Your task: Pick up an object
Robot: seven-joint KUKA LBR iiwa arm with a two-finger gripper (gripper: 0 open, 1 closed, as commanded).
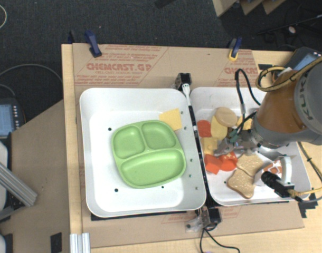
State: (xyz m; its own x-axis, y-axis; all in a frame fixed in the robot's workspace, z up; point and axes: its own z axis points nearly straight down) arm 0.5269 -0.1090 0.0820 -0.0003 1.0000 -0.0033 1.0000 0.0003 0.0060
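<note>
Low over right bin's clutter: two-finger gripper (230, 147), grip state unreadable; flat orange-red plastic pieces (220, 163) lay directly beneath.

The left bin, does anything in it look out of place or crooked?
The green divided plate sits turned at an angle to the left bin's walls instead of square with them. A yellow cheese-like slice lies loose beside the plate's upper right corner, not in any compartment. Nothing looks spilled or broken.
</note>
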